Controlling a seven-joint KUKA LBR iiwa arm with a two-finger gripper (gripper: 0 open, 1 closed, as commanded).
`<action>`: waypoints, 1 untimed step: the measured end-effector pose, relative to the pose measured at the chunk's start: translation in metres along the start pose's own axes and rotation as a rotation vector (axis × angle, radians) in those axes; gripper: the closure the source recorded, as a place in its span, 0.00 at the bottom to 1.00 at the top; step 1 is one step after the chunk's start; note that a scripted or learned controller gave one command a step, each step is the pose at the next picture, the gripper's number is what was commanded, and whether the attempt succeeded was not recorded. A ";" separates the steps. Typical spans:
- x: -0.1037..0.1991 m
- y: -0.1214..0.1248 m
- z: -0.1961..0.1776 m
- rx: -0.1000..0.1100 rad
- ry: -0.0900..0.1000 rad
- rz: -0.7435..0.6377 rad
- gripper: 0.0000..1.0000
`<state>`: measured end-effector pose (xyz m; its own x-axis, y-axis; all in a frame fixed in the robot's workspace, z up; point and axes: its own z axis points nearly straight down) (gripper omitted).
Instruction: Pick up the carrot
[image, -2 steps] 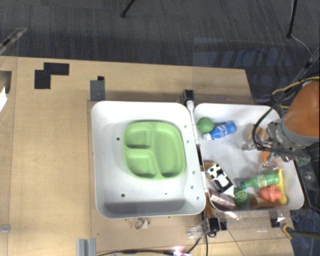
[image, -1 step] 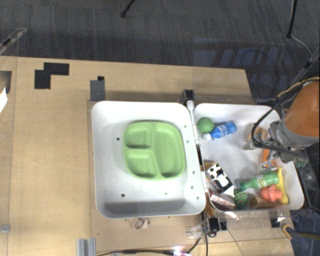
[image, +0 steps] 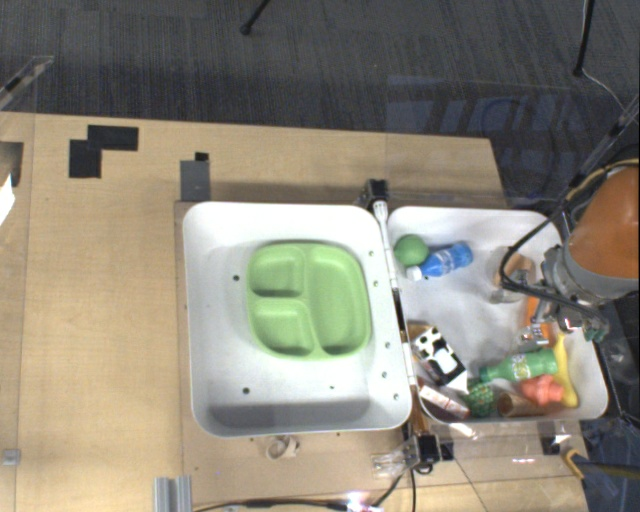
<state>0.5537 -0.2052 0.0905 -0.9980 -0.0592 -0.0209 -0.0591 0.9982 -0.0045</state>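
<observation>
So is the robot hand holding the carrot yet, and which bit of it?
It cannot be told. The gripper is low in the right bin above the toy pile, but its tips are too small and cluttered to see.

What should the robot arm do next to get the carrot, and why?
Probably lower the tool a little toward the bin's near right corner. The carrot seems to be the orange piece lying there, beside a green bottle and a yellow piece. The tool hangs just above that pile, so a short, careful drop looks best.

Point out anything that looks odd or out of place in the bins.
Nothing is spilled or broken. The toys are heaped in the right bin's near corner, while the green plate sits tidily in the left bin.
</observation>
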 end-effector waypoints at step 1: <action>0.039 0.002 -0.001 0.002 0.000 0.446 0.00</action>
<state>0.5151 -0.2055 0.0907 -0.9258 0.3774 -0.0211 0.3774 0.9260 0.0029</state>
